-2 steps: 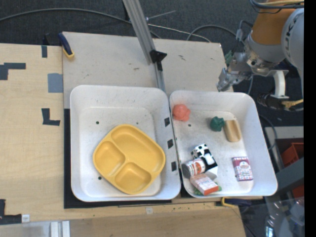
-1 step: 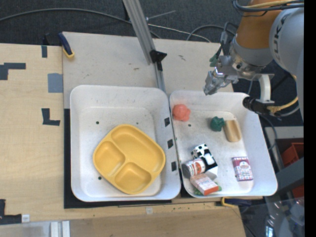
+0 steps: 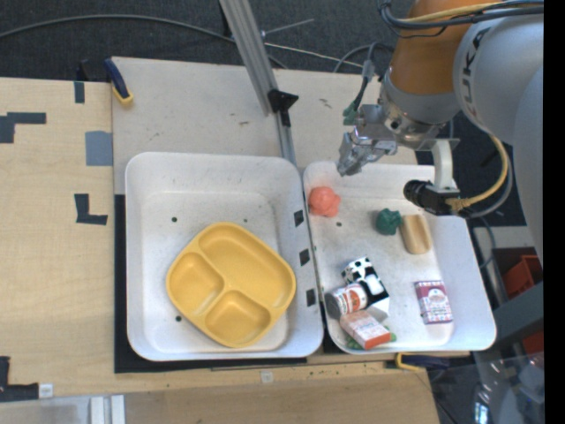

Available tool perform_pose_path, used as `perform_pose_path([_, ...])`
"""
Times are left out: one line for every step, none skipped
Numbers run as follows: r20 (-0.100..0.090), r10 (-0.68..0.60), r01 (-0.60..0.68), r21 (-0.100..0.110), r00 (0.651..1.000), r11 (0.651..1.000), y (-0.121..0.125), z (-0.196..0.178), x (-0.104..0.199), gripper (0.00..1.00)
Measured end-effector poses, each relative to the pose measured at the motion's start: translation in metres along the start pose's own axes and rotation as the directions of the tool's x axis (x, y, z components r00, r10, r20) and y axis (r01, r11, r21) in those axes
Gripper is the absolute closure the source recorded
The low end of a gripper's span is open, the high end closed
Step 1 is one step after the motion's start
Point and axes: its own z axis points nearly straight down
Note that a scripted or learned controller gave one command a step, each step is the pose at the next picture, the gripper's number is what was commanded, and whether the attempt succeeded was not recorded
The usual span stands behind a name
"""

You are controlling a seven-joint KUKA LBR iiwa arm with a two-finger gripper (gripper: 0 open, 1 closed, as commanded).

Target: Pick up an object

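Orange ball (image 3: 324, 201) sits at the far left corner of your right bin (image 3: 468, 263), just below and left of the gripper (image 3: 350, 163), which hangs over the bin's far rim. You cannot tell how that tool is set or whether it has anything; its tip is small and blurred. Nearby lie a green lump (image 3: 387, 222) touching a tan block (image 3: 415, 233). The can (image 3: 349, 301) and small boxes (image 3: 365, 329) overlap, hard to separate. Your left bin (image 3: 141, 237) holds a yellow divided tray (image 3: 231, 283).

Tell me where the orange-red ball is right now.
The orange-red ball lies in the right bin, at its upper left near the wall shared with the left bin, just below and left of the gripper.
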Motion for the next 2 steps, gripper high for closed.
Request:
perform_pose_path([0.001, 0.002, -0.002, 0.002, 1.0, 1.0, -0.015, 0.014, 0.042, 1.0])
perform_pose_path([0.002, 0.001, -0.001, 0.003, 1.0, 1.0, -0.036, 0.028, 0.089, 1.0])
